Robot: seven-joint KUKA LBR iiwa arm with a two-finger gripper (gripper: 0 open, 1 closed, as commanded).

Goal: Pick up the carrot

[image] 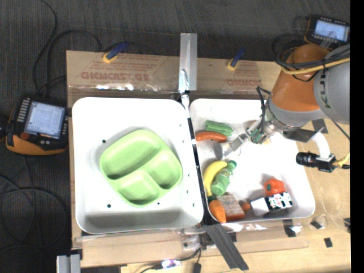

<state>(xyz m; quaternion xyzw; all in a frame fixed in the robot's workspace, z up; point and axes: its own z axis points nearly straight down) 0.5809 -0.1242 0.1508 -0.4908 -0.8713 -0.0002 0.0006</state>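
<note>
You will find the carrot (216, 210) in the right bin (304, 181), at the bin's near-left corner, lying just beside the divider between the two bins. Its orange body is partly covered by a brown block (230, 205) that rests against it; a yellow banana (211, 174) and a green bottle (223, 178) lie just beyond it, toward the bin's middle. The left bin (85, 152) carries a green divided tray (141, 166).

The tool (236, 145) hangs over the far half of the right bin, near the green pepper (219, 128) and the red chili (210, 136), well apart from the carrot. I cannot tell from this view how wide it stands; nothing is visibly held.

In my judgement the carrot is a light, rigid plastic toy with a smooth, tapering, likely slippery surface. Take hold across the thicker exposed end, on the side away from the brown block, with the jaws square to its long axis. Expect crowding from the bin wall and the block to hinder the approach.
</note>
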